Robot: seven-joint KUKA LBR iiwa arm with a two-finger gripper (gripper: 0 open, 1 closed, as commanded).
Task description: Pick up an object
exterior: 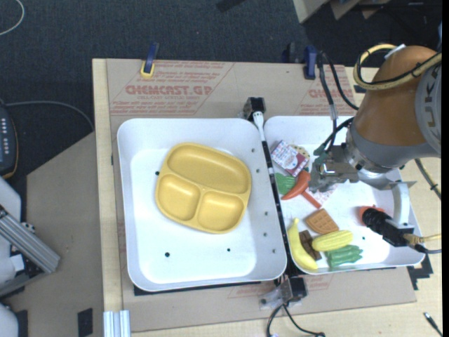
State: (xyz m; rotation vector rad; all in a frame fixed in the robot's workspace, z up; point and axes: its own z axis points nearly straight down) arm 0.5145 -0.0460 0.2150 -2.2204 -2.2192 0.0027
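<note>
1. From my seat, the arm (403, 104) runs off the right edge of the frame, its upper links cut away.
2. The gripper (324, 177) sits under the wrist at centre right; I cannot tell how its fingertips stand.
3. The wrist hides part of the right bin (295, 123).
4. The print on the snack packet (290, 156) is too small to read.

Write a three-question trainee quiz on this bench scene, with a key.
1. True or false: the yellow divided plate lies in the left bin.
2. Which lies nearest the gripper? A) carrot B) banana C) corn cob
3. Fill in: the plate has ___ compartments.

Key: 1 true; 2 A; 3 three.
</note>
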